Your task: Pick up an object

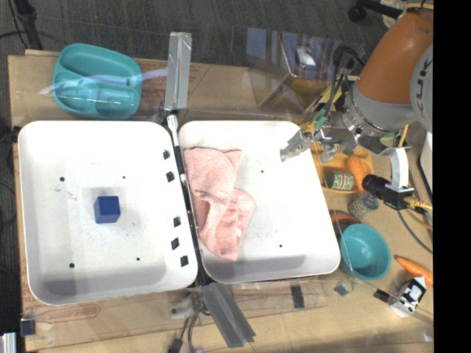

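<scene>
A pink cloth (217,197) lies crumpled along the left side of the right bin (294,248). A small blue cube (107,209) sits in the middle of the left bin (44,271). My gripper (294,147) hangs over the right bin's upper right corner, to the right of the cloth and apart from it. Nothing shows between its fingers.
A teal plastic container (96,81) rests behind the left bin. To the right of the right bin lie a teal bowl (366,250), an orange carrot-like toy (358,169), a can (338,180) and other small items. A metal divider (177,72) stands between the bins at the back.
</scene>
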`<state>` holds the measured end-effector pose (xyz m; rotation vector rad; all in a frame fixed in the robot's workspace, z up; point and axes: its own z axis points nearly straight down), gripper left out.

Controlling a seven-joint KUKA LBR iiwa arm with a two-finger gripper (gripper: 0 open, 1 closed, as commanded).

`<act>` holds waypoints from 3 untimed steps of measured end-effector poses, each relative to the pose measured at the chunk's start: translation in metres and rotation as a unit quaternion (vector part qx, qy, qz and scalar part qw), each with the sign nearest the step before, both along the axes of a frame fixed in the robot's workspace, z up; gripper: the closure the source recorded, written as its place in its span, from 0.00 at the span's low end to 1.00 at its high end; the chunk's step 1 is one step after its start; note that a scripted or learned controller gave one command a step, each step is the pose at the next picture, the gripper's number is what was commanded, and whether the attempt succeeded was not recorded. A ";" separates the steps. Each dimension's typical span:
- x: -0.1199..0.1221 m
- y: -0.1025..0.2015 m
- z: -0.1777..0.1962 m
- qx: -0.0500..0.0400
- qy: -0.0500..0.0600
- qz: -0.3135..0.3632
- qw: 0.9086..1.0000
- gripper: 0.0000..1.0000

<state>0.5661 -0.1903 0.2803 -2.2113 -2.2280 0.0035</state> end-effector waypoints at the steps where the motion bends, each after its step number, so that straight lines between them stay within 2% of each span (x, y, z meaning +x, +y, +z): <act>1: 0.006 0.090 -0.144 0.000 0.001 0.062 0.998 0.00; 2: -0.039 0.054 -0.187 0.000 -0.002 0.060 0.998 0.00; 3: -0.037 0.055 -0.176 0.000 -0.003 0.064 0.998 1.00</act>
